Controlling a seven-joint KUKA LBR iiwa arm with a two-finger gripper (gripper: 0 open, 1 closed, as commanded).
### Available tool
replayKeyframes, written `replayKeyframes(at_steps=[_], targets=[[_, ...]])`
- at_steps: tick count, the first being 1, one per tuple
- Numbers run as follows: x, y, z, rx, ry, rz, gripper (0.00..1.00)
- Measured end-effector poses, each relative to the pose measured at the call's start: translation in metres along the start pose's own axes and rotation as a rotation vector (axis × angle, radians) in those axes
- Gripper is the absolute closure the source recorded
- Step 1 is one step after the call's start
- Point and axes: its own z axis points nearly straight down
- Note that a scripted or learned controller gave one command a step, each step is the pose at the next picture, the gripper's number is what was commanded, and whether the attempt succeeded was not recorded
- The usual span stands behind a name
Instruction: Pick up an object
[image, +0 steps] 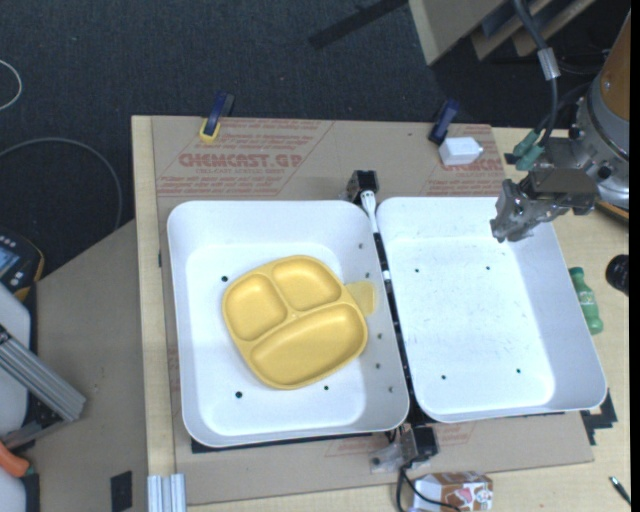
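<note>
Seen from the overhead camera, two shallow white bins sit side by side on a brown board. The left bin (200, 400) holds a yellow divided plate (293, 320), a moulded dish with three compartments: two smaller ones toward the far side and one long one toward the near side. It lies flat on the bin floor, roughly in the middle, turned at a slight angle to the bin walls. A small yellow tab (361, 296) pokes out from its right edge, toward the seam between the bins.

The right bin (560, 385) shows a bare floor with a few dark dots. The gripper (510, 228) hangs over this bin's far right corner, at the end of the grey arm that comes in from the right edge. Nothing sits between its fingertips; whether the jaws are spread or closed cannot be told at this angle, since the fingers merge into one dark shape.

The plate lies well apart from the gripper: it is in the other bin, across the central divider, to the left of the gripper and nearer the camera. The two do not touch.

Around the bins, a green bottle-like object (587, 299) lies on the bench just beside the right bin's right wall. A small white block (460, 151) rests on the board beyond the right bin, and a yellow clamp (211, 123) grips the board's far edge above the left bin.
</note>
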Motion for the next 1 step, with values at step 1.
replayKeyframes(at_steps=[1], targets=[[0.0891, -0.0019, 0.0413, 0.012, 0.002, -0.006, 1.00]])
